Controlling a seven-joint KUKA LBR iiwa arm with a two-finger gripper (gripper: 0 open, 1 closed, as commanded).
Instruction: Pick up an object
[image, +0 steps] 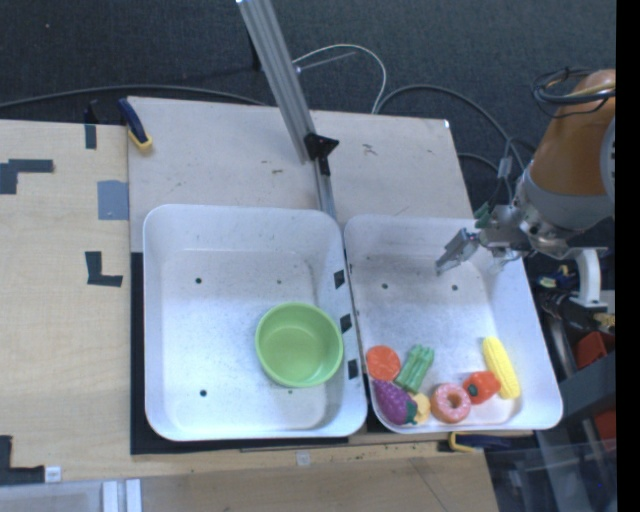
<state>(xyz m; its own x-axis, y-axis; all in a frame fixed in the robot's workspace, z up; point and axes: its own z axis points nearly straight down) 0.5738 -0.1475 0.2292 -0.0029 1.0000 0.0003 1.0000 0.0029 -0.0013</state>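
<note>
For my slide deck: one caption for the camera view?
Pincer above the right bin, toy food at its near edge, green bowl in the left bin.

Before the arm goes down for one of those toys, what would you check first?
1. Toys within the right bin: ok, all clustered along its near edge.
2. Tool positioned over a toy: not ok, it hangs over bare floor toward the far side.
3. Tool free of a load: ok, nothing seen between its tips.
4. Easy target: ok, the corn lies apart from the rest.
5. Crowding: not ok, the doughnut, purple grapes and green vegetable touch.
6. Finger opening: cannot tell.
</note>
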